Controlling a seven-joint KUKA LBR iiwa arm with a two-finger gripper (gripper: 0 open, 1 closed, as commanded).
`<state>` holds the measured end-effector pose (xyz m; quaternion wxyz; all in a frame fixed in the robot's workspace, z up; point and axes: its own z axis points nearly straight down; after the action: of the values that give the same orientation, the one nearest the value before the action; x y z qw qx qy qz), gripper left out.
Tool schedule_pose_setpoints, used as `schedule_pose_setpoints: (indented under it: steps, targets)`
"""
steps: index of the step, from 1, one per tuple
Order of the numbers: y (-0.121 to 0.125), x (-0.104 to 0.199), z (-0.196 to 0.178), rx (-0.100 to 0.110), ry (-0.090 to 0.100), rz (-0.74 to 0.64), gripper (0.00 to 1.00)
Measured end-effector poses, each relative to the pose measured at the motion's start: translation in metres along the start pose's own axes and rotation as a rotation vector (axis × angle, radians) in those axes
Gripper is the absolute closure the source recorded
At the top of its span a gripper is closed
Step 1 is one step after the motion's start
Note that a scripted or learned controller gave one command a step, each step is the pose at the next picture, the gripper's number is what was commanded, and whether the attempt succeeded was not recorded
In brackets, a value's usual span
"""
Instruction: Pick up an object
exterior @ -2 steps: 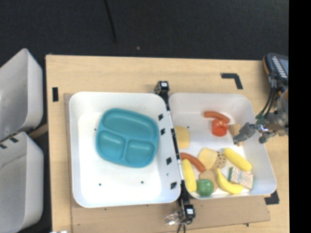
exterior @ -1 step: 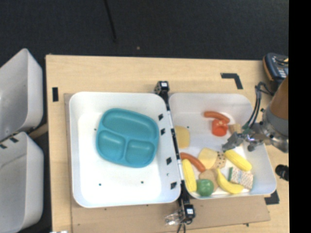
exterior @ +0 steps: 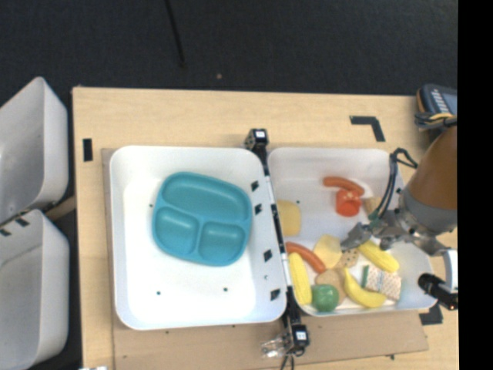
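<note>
Several toy foods crowd the right bin [exterior: 308,164]: nearest, a green apple [exterior: 325,297] and bananas [exterior: 362,291]; farther back, a red tomato [exterior: 348,202]. Between them hangs the gripper [exterior: 362,236], grip state undeterminable. Left of that bin lies a blue plate [exterior: 202,218].

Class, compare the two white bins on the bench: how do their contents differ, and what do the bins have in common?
The left bin holds one thing, a blue divided plate; the right bin holds many small toy foods. The left bin's floor is mostly bare; the right bin's near half is crowded, and the arm reaches over it. Both are shallow, white and alike in size.
</note>
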<state>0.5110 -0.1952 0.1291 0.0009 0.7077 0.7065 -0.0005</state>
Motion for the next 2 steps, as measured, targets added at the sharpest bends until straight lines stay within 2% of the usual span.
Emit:
schedule_pose_setpoints:
  steps: [1,2]
  targets:
    - [0.002,-0.002,0.026,-0.005,0.0,0.002,0.0]
    - [0.005,-0.002,0.013,-0.012,0.0,0.006,1.0]
